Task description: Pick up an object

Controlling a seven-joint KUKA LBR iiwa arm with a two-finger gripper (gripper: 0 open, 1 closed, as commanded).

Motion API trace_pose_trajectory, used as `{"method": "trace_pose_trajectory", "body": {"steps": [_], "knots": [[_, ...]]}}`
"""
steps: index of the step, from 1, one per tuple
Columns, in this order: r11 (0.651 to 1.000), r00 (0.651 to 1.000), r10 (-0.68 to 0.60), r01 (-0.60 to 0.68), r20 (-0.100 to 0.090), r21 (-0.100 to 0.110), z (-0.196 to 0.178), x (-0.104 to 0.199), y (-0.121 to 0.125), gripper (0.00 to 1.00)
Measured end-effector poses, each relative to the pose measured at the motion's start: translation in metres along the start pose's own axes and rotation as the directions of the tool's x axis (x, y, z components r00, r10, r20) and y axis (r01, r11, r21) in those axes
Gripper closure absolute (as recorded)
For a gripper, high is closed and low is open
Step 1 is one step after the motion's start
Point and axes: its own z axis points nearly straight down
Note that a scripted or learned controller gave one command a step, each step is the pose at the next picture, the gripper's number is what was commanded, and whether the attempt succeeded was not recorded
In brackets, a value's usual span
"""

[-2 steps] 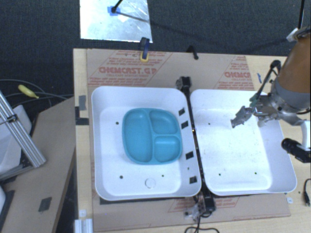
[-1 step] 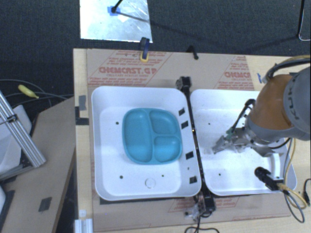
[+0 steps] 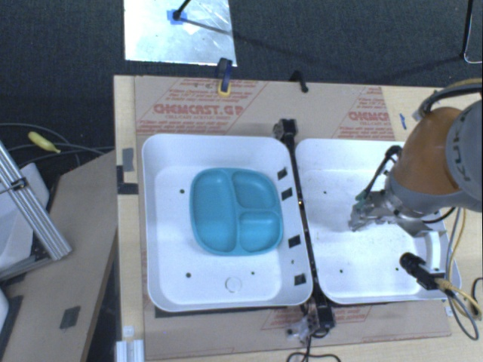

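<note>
Bins: 2, white, side by side.
Left bin (image 3: 162,202): blue 3-section plate (image 3: 235,210).
Right bin (image 3: 339,277): gripper (image 3: 361,219) low inside; grip state cannot be told.

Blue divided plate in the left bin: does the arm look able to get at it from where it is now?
Probably yes. The blue divided plate lies uncovered in the left bin, nothing on or over it. The gripper is over the right bin, so it must cross the divider between them.
</note>
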Motion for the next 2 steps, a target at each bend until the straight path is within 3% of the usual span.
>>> {"method": "trace_pose_trajectory", "body": {"steps": [1, 2], "knots": [[1.000, 1.000, -0.008, 0.008, -0.002, -0.016, -0.203, 0.059, -0.041, 1.00], [1.000, 1.000, -0.012, 0.012, -0.003, -0.001, -0.210, 0.126, -0.043, 1.00]]}}
